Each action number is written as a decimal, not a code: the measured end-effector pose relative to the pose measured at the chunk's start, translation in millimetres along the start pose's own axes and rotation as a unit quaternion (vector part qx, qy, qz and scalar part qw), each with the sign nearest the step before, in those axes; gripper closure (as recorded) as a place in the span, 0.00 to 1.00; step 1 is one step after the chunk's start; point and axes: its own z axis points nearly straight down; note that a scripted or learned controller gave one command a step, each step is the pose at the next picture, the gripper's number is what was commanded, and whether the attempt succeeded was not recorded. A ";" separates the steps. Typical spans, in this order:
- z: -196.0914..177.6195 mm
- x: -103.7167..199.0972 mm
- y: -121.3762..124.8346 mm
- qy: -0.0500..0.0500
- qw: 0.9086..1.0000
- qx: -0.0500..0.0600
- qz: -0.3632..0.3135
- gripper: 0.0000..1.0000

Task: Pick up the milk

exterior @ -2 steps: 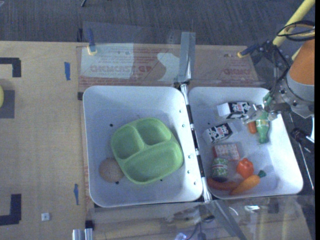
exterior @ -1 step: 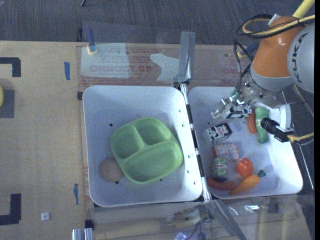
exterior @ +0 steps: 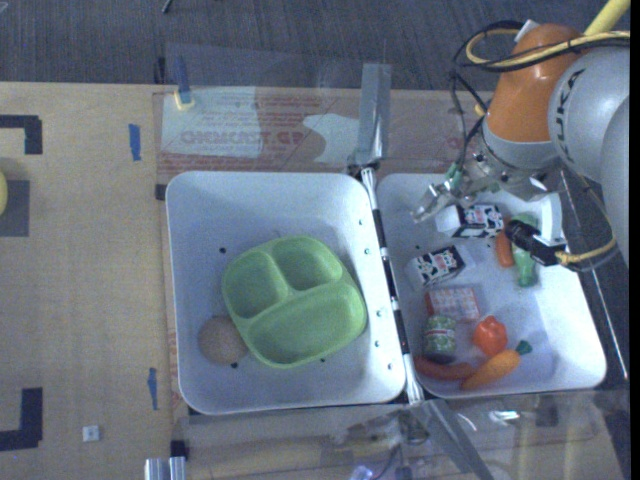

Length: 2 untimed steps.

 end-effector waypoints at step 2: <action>4.4 -3.9 9.6 -0.013 1.000 -0.015 0.014 1.00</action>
